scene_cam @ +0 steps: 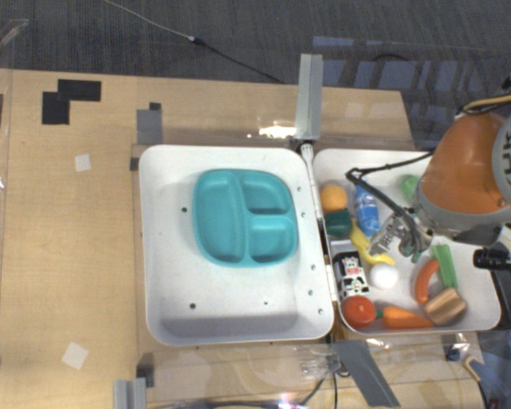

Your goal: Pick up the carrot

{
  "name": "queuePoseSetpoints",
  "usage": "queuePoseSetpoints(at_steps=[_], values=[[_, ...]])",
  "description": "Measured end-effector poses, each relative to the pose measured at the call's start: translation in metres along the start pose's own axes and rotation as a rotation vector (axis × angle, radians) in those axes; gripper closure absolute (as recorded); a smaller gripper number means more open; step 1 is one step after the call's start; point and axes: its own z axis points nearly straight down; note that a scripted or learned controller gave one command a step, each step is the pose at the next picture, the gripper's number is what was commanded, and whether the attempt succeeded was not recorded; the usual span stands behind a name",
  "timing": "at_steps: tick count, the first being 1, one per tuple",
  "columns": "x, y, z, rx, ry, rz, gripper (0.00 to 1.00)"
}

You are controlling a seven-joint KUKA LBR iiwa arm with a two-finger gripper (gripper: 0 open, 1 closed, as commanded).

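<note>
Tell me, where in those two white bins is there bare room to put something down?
The left bin has bare floor all around the teal divided plate, widest along its near edge and left side. The right bin is crowded: the carrot, tomato, egg, and other toy foods lie packed together beneath the gripper.

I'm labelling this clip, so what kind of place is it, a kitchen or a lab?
Most likely a robotics lab bench, not a kitchen: two white bins sit side by side on a wooden benchtop, a grey-and-orange robot arm reaches in, and the food, such as the carrot, looks like toy pieces.
</note>
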Motion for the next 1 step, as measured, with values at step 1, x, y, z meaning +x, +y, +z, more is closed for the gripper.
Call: queuePoseSetpoints(at_steps=[1], values=[[-0.0383,0.0372,-0.0101,0.011,0.034,0.141,1.0]])
